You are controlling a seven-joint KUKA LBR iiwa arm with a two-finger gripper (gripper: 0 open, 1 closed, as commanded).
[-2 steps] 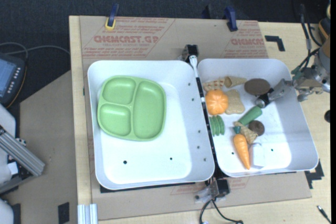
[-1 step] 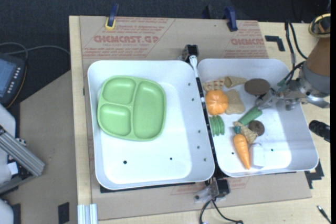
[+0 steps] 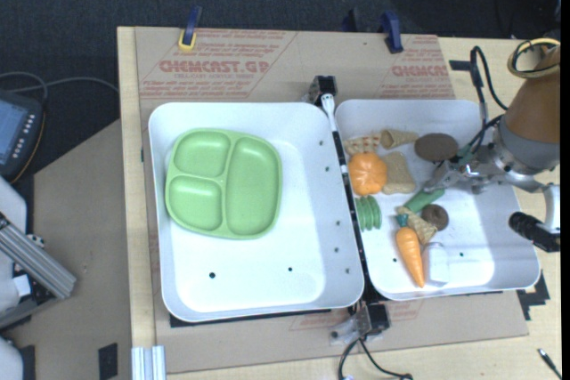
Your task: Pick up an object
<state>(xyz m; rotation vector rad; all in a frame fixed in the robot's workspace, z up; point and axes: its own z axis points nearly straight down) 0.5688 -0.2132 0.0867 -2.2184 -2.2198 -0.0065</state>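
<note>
The right white bin (image 3: 499,276) holds several toy foods: an orange fruit (image 3: 367,173), a carrot (image 3: 410,254), a green pea pod (image 3: 368,212), a brown oval piece (image 3: 435,147), pale bread-like pieces (image 3: 385,141) and a small brown mushroom-like piece (image 3: 435,214). The grey arm with its orange band (image 3: 534,107) reaches in from the right. My gripper (image 3: 437,186) is low over the middle of this bin, just below the brown oval and above the mushroom piece and a small green item (image 3: 415,201). I cannot make out anything held in it.
The left white bin (image 3: 178,280) holds a green divided plate (image 3: 224,183) in its upper left part. A black ridge (image 3: 343,191) separates the two bins. Clamps (image 3: 188,31) sit on the cardboard base at the back. Cables hang beside the arm.
</note>
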